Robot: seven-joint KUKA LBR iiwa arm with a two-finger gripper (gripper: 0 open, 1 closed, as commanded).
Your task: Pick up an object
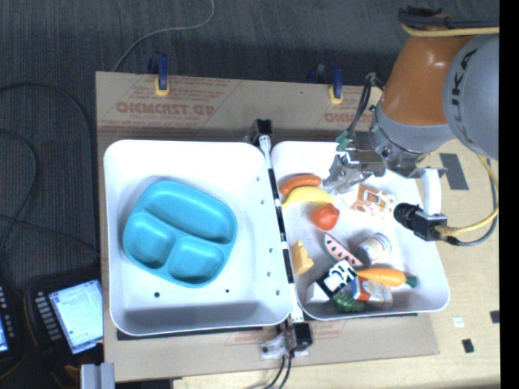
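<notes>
Fingers [345, 171] – spread unclear – over right bin [434, 294], beside banana [306, 194] and tomato [325, 215], carrot [381, 276] nearer front.

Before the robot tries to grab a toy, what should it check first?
1. Gripper above the right bin: ok.
2. Toys within reach, banana and tomato just below it: ok.
3. Nothing already between the fingers: cannot tell.
4. Chosen toy free of neighbours: not ok, banana touches tomato.
5. Blue divided tray out of the way in the left bin: ok.
</notes>
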